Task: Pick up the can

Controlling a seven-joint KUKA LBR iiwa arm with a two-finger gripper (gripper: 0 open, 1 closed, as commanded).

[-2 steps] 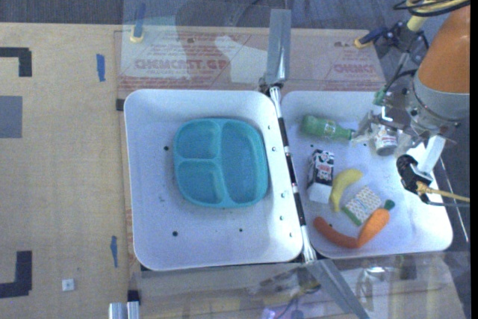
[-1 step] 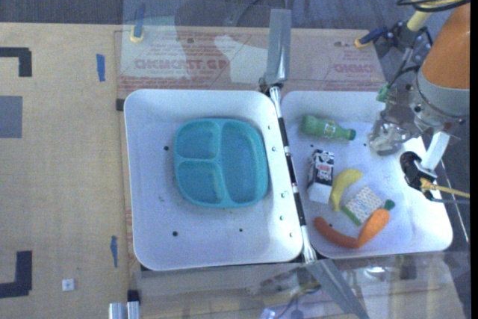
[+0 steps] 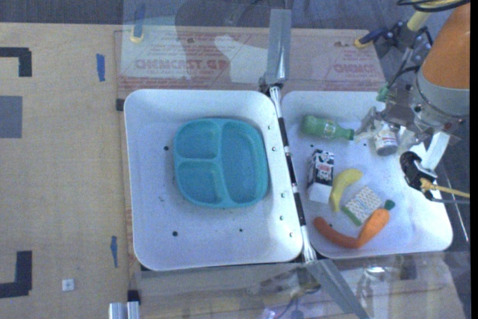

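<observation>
The can point(image 3: 386, 140) is small and pale with a reddish label. It lies in the right bin point(image 3: 441, 235) near the far right wall, just right of the green bottle. The gripper point(image 3: 390, 123) hangs directly over the can, at the end of the grey arm with the orange band point(image 3: 452, 56). The gripper's body hides the can's upper part, and whether the two touch is unclear.
The right bin also holds a green bottle point(image 3: 326, 128), a black-and-white carton point(image 3: 322, 168), a banana point(image 3: 343, 187), a carrot point(image 3: 375, 225), a red sausage point(image 3: 336, 234) and a patterned pad point(image 3: 364, 201). A teal divided plate point(image 3: 221, 162) sits in the left bin point(image 3: 149, 235).
</observation>
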